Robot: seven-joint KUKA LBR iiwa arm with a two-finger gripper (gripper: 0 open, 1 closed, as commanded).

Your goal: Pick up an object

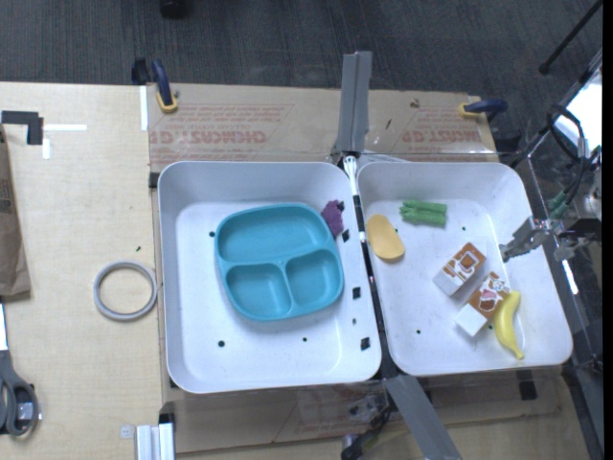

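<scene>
Objects for picking lie in the right bin (536,199), none of them held. The gripper (518,242) sits low at this bin's right rim, above bare floor; whether it is apart or together cannot be told. Nearest to it, on the left, is an orange-and-white carton (461,268). Just below is a second carton (487,298), touching a banana (508,326) near the front right corner. Further left, by the dividing wall, lies a yellow oval piece (386,239), with a green item (423,213) near the back wall. The left bin (182,353) holds a blue divided tray (279,262); a purple item (332,217) touches its rear right edge. A tape ring (125,288) lies on the bench.
</scene>
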